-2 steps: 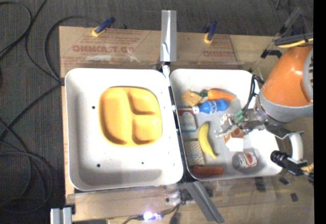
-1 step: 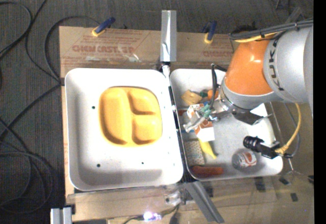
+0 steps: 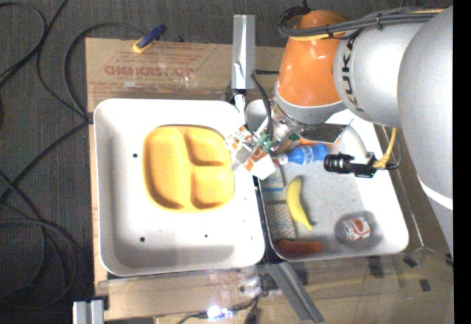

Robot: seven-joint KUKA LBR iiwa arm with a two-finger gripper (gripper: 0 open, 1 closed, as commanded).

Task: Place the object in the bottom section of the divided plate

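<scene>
Camera view: two shallow white bins are seen side by side on the bench, the left bin [image 3: 118, 241] carrying a yellow divided plastic plate [image 3: 189, 166] set toward its upper half, its compartments bare. The right bin [image 3: 394, 238] carries a yellow banana [image 3: 296, 202] near its middle, a crushed silver can with red markings [image 3: 355, 229] toward its lower right corner, a red elongated item [image 3: 300, 247] along its lower edge, and a blue-capped bottle [image 3: 304, 155] near its upper edge. The grey arm with the orange band [image 3: 313, 68] is recorded reaching in from the right, its two-finger gripper [image 3: 254, 147] positioned over the shared rim between the two bins, just beside the plate's right edge. A small white carton with orange and green print [image 3: 243, 144] is noted at the gripper's tip, above the rim; whether it is actually clamped cannot be told, since the pincer is hidden behind the wrist and carton. A blue and yellow object [image 3: 149, 38] lies on the cardboard sheet [image 3: 158, 72] beyond the left bin's upper edge.
</scene>
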